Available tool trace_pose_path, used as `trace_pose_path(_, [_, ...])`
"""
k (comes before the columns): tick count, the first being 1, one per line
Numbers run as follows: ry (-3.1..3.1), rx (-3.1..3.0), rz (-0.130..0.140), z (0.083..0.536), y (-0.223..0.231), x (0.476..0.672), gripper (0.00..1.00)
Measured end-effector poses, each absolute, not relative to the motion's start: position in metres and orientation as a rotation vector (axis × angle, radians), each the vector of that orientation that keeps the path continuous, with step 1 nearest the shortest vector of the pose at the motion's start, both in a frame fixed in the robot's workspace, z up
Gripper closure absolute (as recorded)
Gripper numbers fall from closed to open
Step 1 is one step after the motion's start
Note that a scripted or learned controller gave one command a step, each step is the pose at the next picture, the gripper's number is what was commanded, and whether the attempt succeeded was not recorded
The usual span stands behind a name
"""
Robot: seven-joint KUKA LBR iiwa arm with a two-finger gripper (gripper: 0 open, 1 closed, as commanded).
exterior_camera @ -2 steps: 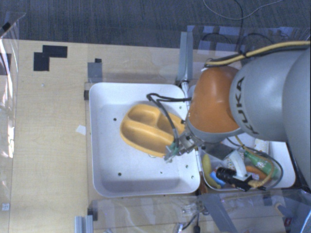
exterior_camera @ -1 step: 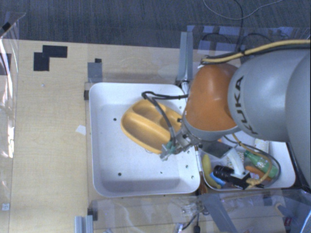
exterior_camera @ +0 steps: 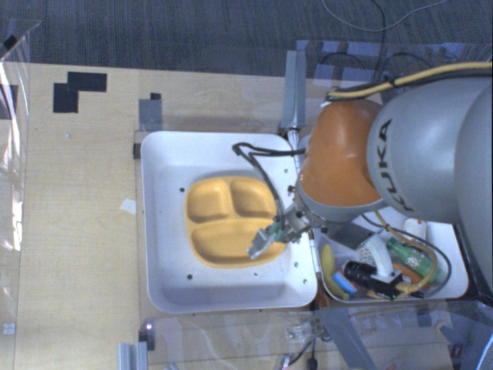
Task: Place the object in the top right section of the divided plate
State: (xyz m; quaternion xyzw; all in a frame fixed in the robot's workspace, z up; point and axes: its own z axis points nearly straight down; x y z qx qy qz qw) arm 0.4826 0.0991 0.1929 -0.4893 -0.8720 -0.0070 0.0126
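A yellow divided plate (exterior_camera: pixel 229 220) lies in the middle of the left white bin (exterior_camera: pixel 166 237). It has two small sections at the top and one wide section below. The top right section (exterior_camera: pixel 251 196) holds nothing that I can see. My gripper (exterior_camera: pixel 263 243) hangs low over the lower right rim of the plate, at the edge of the wide section. A small greenish-grey shape shows at its tip, too small and blurred to tell whether it is a held object. The grey and orange arm (exterior_camera: pixel 347 160) covers the gap between the bins.
The right bin (exterior_camera: pixel 454 284) holds several items: a yellow banana-like piece (exterior_camera: pixel 326 260), a green bottle (exterior_camera: pixel 408 254), a black marker-like item (exterior_camera: pixel 370 274) and white pieces. A black cable (exterior_camera: pixel 254 153) loops over the left bin's top right corner.
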Motion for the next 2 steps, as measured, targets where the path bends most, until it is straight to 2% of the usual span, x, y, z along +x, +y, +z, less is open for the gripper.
trace_pose_path(1, [-2.436,-1.994,-0.011,0.356,0.073,0.488,0.00])
trace_pose_path(2, [-1.929,-2.479,-0.001,0.196,0.093,0.491,0.00])
